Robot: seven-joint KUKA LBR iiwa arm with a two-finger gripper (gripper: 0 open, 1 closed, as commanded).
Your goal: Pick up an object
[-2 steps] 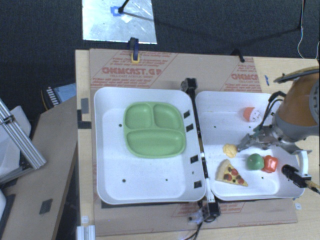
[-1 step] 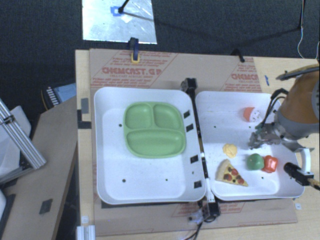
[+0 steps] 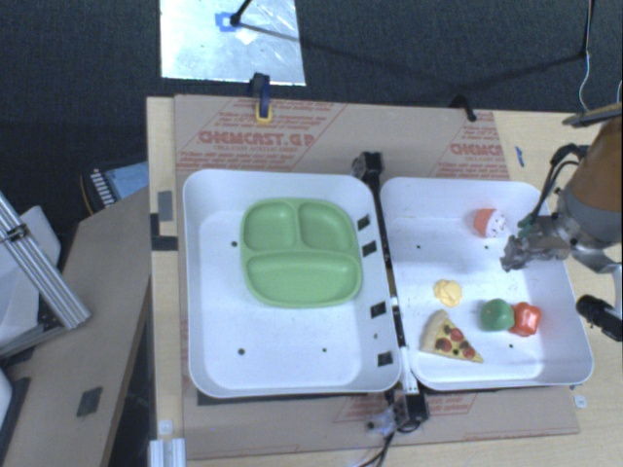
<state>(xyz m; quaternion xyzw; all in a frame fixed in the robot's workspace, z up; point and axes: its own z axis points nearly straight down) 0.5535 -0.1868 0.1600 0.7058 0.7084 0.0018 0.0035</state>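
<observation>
Pincer [image 3: 514, 257] is hovering over the right bin [image 3: 428, 202] near its right wall, too blurred to tell how it's set, nothing seen in it. Nearest to it, the red-and-white piece [image 3: 490, 223] is lying up-left, the green piece [image 3: 496, 314] and red piece [image 3: 526, 319] are touching just below, with the yellow piece [image 3: 447, 291] and pizza slice [image 3: 449, 339] sitting further left. The green divided plate [image 3: 301, 252] is sitting in the left bin [image 3: 209, 358] on the bench [image 3: 243, 129].
</observation>
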